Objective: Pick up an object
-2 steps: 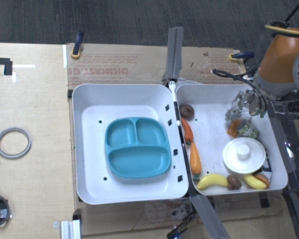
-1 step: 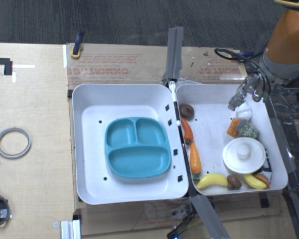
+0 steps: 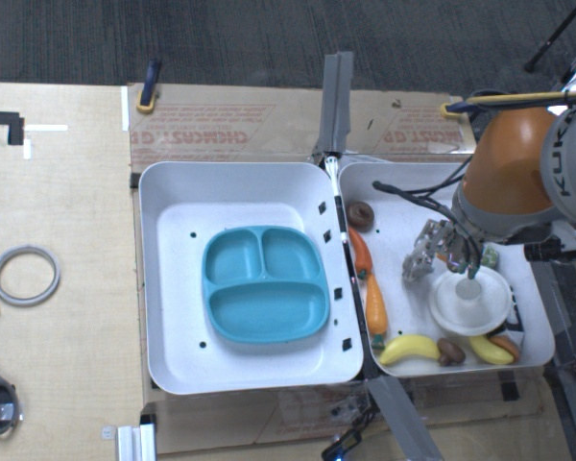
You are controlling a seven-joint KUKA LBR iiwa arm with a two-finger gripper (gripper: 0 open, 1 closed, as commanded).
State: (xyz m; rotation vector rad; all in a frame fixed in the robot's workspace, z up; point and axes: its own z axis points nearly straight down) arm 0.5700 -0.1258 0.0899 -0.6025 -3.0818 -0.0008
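The grey KUKA arm with its orange band (image 3: 504,161) reaches in from the right over the right-hand shallow white bin (image 3: 394,219), its two-finger gripper (image 3: 424,257) hanging low above the bin floor, just left of a small round white bowl (image 3: 470,301). The metal fingers (image 3: 418,262) appear to be spread part way with nothing visible between them, though the tangle of cables and metal at the wrist makes their exact gap hard to read. Candidates for the pick lie around the gripper: a brown ring doughnut (image 3: 361,215) near the bin's upper left, two orange carrots (image 3: 365,277) end to end along the left wall, a yellow banana (image 3: 409,350) at the near edge beside a small dark brown lump (image 3: 450,351), and another yellow piece (image 3: 491,351) at the near right. None touches the fingers. In the left-hand white bin (image 3: 163,257) a blue three-compartment plastic plate (image 3: 265,283) sits alone. On the wooden bench to the left lies a grey ring (image 3: 24,275). By this showing the pick is not yet made: the gripper is down in the bin but holds nothing, and choosing, closing on and lifting an object all remain.
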